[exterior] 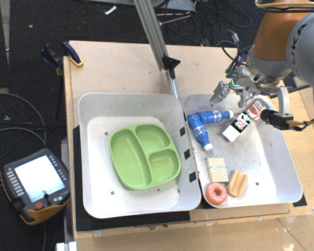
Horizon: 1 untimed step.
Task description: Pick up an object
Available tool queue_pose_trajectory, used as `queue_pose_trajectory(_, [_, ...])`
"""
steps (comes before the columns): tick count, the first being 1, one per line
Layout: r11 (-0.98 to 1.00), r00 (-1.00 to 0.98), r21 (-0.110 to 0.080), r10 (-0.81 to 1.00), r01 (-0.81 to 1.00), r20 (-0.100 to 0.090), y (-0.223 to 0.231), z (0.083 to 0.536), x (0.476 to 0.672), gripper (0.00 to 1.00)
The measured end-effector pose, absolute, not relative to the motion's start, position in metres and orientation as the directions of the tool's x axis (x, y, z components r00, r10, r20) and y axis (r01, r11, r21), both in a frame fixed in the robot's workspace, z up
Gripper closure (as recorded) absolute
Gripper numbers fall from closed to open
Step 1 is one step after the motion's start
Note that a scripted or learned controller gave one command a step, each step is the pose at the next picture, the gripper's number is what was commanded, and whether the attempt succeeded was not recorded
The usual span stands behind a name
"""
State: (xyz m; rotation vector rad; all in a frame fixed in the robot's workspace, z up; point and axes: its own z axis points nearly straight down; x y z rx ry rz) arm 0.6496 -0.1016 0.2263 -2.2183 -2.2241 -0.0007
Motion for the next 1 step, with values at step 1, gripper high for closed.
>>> queue_pose_trajectory(1, [-0.001,0.001,-0.005,1.000,1.000,-0.001,-0.1105,0.1764,0.6454,0.00])
